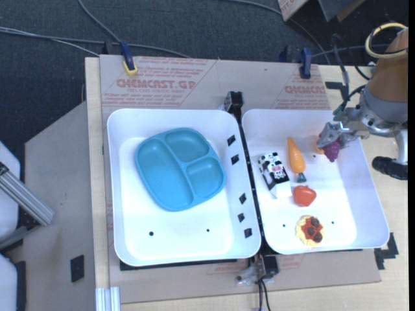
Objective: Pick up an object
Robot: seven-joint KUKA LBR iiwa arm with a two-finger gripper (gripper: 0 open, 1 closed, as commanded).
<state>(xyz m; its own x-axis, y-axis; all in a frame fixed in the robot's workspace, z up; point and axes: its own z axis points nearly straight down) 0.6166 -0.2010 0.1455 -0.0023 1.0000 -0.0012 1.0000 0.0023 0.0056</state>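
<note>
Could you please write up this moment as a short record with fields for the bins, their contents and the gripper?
left bin: blue divided plate
right bin: carrot, black-and-white toy, tomato, small pizza, purple toy
gripper: over the right bin's far right side, right at the purple toy
grasp: cannot tell from this view

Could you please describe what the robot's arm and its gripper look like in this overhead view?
The arm has a rounded orange-brown section over a pale grey wrist housing. A yellowish cable loop sits at its top, and dark cables run beside it. The gripper is a small grey metal assembly at the wrist's left end; its details are too small to make out.
</note>
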